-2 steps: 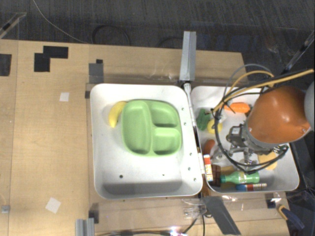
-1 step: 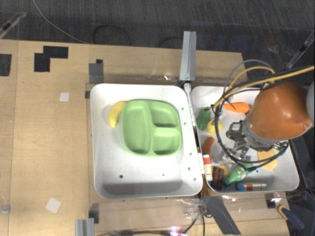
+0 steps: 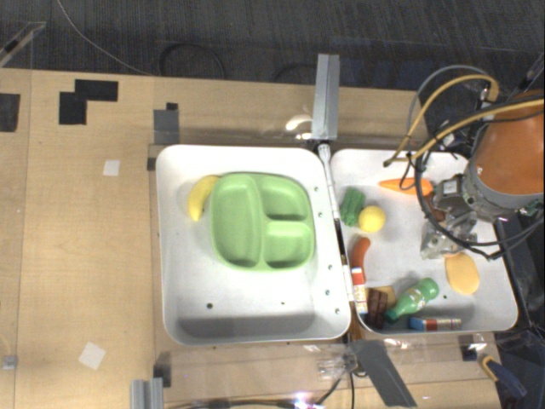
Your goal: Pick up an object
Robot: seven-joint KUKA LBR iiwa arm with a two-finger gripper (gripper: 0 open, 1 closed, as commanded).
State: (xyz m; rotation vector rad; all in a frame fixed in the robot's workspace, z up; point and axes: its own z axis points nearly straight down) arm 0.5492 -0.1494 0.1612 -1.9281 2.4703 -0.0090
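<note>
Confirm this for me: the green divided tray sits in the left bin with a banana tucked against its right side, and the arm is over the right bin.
Not quite. In the camera view the banana lies against the left side of the green divided tray, not the right. The tray does sit in the left bin, and the arm is over the right bin.

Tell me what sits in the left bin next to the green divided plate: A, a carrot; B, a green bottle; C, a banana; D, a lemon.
C: a banana lies against the left edge of the green plate in the left bin.
</note>
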